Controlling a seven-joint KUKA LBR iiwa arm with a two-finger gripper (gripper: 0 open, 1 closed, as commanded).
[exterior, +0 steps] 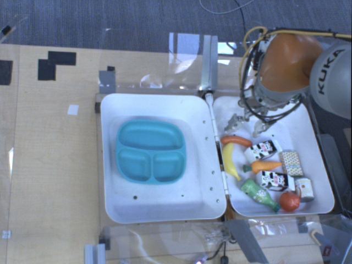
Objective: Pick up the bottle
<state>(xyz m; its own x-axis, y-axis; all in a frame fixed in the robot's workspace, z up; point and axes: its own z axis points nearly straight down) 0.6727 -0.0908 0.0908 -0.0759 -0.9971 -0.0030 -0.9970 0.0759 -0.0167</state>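
Bottle [259,194], green, lies low in our right bin [319,142] among toy foods; left bin [110,147] holds a blue tray [150,150]; our gripper [245,124] hovers spread, empty.

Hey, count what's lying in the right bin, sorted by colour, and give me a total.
Orange: 2, and
Yellow: 1
Green: 1, the bottle
Red: 1
Black-and-white cartons: 2, and
Patterned blocks: 2, and
Total: 9
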